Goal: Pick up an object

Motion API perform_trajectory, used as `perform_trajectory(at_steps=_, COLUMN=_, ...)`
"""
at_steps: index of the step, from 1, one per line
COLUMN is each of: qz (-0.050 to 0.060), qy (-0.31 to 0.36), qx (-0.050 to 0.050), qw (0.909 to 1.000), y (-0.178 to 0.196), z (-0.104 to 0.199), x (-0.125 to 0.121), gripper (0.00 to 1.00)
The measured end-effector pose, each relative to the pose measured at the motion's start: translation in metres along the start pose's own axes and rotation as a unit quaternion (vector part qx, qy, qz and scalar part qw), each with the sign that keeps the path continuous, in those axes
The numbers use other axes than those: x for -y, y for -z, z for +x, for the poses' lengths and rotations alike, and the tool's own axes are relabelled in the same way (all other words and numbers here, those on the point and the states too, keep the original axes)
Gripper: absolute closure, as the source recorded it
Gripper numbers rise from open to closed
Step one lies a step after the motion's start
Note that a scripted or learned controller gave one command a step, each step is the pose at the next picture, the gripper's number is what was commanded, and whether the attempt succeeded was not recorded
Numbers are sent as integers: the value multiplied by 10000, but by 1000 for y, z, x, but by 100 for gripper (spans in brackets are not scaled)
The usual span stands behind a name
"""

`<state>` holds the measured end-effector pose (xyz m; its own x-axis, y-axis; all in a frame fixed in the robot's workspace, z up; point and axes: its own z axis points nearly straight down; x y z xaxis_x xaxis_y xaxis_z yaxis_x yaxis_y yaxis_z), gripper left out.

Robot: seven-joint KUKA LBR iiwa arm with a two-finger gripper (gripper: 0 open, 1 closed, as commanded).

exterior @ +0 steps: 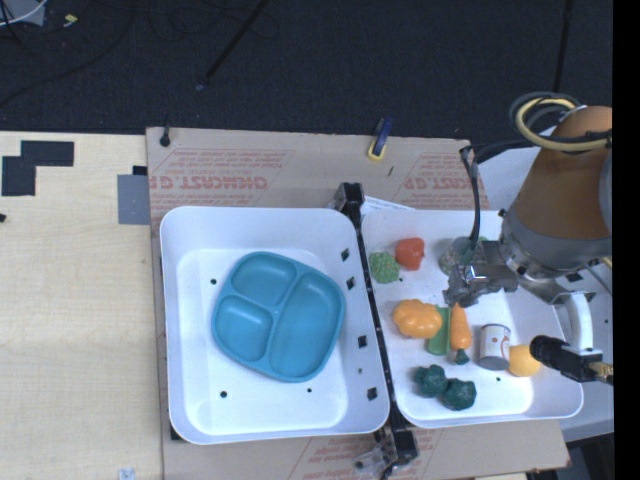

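Observation:
My gripper (463, 286) hangs over the middle of the right bin (560, 406), just above the top end of an orange carrot (459, 328) with a green stem piece (438, 342). Left of the carrot lies a yellow-orange pepper (417, 318). A red-orange toy (409, 253) and a light green toy (383, 265) sit toward the bin's far left. A small silver can (492, 346) and a yellow piece (522, 360) lie to the carrot's right. A dark teal lumpy toy (446, 386) rests near the front wall. Nothing shows in the gripper's grasp.
The left bin (190, 388) holds a blue divided plate (279, 314). A black divider (366, 308) runs between the two bins. Brown cardboard (260, 173) lies under both. The arm's orange band (565, 183) rises at the right.

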<state>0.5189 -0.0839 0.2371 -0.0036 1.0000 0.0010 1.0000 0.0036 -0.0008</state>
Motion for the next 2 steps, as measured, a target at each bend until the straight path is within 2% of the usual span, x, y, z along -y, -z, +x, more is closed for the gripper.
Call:
perform_trajectory(at_steps=1, qz=3, qy=7, qx=-3, qw=10000, y=-1, z=44, x=-35, gripper=100)
perform_trajectory(at_steps=2, qz=2, qy=-7, qx=5, qw=10000, y=-18, z=65, x=-78, gripper=100)
